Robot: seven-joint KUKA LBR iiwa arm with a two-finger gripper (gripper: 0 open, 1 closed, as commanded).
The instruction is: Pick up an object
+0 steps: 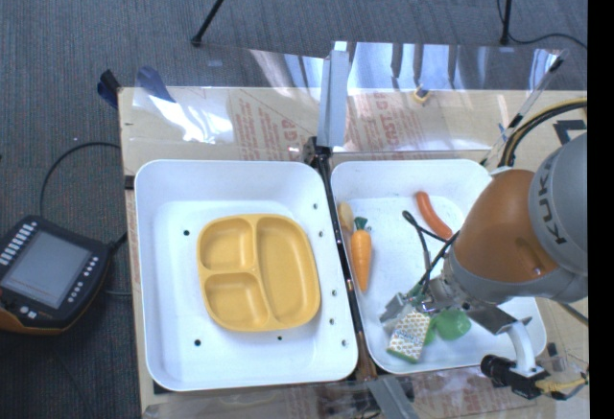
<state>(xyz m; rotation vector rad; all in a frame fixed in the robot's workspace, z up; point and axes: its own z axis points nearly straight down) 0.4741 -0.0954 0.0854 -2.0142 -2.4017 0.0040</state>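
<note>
A toy carrot, orange with a green top, lies lengthwise at the left side of the right-hand bin, close to the wall it shares with its neighbour. Just left of the carrot's leafy end sits a small pale yellowish piece, too small to identify. Across the bin floor, toward the upper right, an orange-red sausage-shaped toy lies at a slant, well apart from the carrot.

Near the bin's front edge, the gripper of the grey KUKA arm is down low among three things: a checkered yellow-and-white block, a rounded green object just beside it, and the metal parts of the tool itself. Whether the jaws are spread or pressed together cannot be told from here, and nothing can be seen pinched between them. The arm's orange band bulks over the bin's right half, with dark cables trailing down to the wrist.

In the left-hand bin, a yellow divided plate with three compartments rests in the middle. On the carpet left of the bench lies a control pendant with a grey screen.
</note>
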